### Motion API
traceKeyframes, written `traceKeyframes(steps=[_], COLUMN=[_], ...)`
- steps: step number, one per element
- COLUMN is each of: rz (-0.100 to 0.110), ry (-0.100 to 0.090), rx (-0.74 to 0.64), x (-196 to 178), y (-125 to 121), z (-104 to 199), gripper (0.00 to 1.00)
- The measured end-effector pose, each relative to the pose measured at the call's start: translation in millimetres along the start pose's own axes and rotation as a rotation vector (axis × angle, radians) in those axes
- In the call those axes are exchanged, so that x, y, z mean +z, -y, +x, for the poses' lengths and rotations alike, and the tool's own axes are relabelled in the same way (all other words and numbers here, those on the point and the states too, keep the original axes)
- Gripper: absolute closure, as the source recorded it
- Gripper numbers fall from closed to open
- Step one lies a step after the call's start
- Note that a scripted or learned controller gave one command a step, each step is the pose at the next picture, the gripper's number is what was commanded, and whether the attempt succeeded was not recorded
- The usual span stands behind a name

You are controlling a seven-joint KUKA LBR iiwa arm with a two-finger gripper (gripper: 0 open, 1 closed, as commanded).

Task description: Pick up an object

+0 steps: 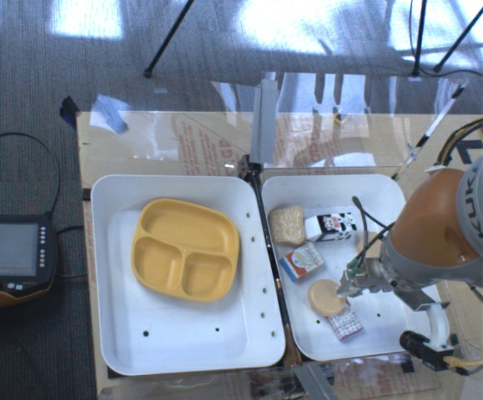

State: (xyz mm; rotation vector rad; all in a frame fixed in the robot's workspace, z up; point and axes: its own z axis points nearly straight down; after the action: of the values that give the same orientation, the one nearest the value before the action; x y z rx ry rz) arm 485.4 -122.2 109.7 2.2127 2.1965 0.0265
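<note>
Grey carpet (99,65) with a fine ribbed weave covers the floor, crossed by pale patches of light and the thin black legs of a stand (173,25) at twelve o'clock. On it sits a bench (166,140) topped with brown board printed in faded red letters too blurred to read. Two shallow white plastic bins lie side by side: the left bin (124,340) holds a yellow tray (185,248), smooth, round-cornered and split into three compartments. The right bin (374,186) holds the small things. The grey arm (429,248), with its glossy orange band, reaches in from three o'clock; its gripper (345,286) hangs just over the tan disc (325,297), and I cannot tell how its fingers stand. At the disc's eleven o'clock lies a small red, white and blue carton (300,262), at its twelve a white carton with black cow patches (334,226), and beside that, at nine o'clock, a rough beige square like a cracker (287,223). A little patterned packet (344,324) touches the disc at five o'clock. At the far nine o'clock edge, a handheld control pad (9,255) with a grey screen rests on the carpet, its black cable looping above.
</note>
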Motion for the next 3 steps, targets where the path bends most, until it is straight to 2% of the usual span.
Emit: traceKeyframes(steps=[1,2,3], rz=[0.033,0.027,0.026], ry=[-0.007,-0.008,-0.008], rx=[-0.01,-0.007,-0.007], x=[-20.0,19.2,19.3], y=[9.6,9.2,8.7], z=[28.4,38.0,38.0], gripper=[1.0,1.0,0.0])
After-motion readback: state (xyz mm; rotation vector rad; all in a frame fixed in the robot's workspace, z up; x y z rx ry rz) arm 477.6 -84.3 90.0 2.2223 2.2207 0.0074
